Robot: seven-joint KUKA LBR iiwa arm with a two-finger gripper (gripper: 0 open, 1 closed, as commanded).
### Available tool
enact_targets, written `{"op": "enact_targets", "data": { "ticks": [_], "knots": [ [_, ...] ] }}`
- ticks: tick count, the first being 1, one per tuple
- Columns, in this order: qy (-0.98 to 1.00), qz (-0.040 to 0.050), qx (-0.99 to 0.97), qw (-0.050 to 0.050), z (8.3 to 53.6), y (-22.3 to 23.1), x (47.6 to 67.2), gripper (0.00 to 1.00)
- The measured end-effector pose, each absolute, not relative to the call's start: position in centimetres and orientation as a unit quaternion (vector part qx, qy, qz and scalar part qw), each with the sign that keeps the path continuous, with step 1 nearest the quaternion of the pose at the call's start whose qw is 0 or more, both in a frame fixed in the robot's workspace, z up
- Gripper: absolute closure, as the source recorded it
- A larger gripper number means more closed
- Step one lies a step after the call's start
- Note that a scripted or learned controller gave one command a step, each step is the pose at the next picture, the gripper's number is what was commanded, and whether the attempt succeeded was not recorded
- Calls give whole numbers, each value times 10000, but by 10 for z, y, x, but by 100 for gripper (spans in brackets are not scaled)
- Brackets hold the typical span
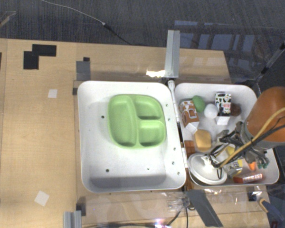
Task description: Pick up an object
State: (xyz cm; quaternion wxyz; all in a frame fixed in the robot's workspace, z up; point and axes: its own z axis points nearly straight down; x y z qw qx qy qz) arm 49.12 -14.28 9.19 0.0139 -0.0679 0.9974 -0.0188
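**Arm reaching into the cluttered bin at lower right**

The gripper [224, 152] is hovering low over the right bin [251, 93], among cables, and whether it is open or closed cannot be told. It is sitting just beside a white bowl [205, 171] and a tan sponge-like block [203, 139], so the reach seems to be underway, nothing yet lifted. Next, I judge, it is needing a clean descent onto one item. The left bin [92, 141] is holding a green divided tray [136, 120].

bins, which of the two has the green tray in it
The left bin: the green tray lies alone in it. The right bin holds small mixed items.
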Motion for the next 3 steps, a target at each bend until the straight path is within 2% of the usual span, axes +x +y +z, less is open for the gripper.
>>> {"op": "enact_targets", "data": {
  "ticks": [1, 2, 3],
  "knots": [
    [9857, -94, -1681, 97, 91, -141, 519, 0],
    [9851, -124, -1700, 242, 108, -139, 527, 100],
    [9658, -29, -2593, 72, 205, -152, 547, 100]
  ]
}}
